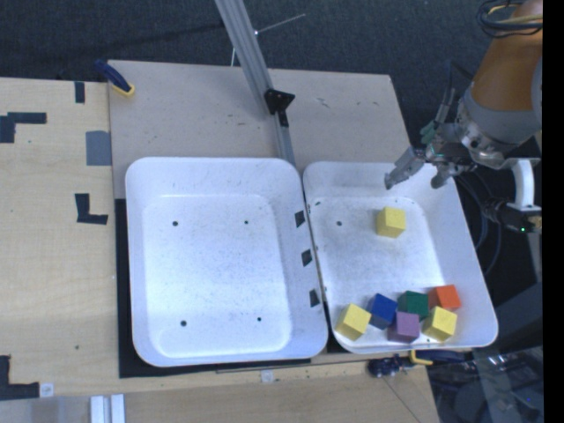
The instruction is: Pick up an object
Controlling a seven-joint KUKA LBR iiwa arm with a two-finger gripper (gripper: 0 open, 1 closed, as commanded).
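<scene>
Approach step: nothing picked yet.
The gripper (415, 174) hangs over the right bin's (458, 236) far rim, jaws apart and empty; next, descend onto the lone yellow cube (390, 221) just below.

It looks like a robot lab: a wooden bench (220, 113) with tape marks, two white bins (141, 236), and a metal pole (251, 47).

High slanted view over both bins (304, 192)

Pale wooden bench (53, 263); dark grey carpet floor (370, 16) behind
</scene>
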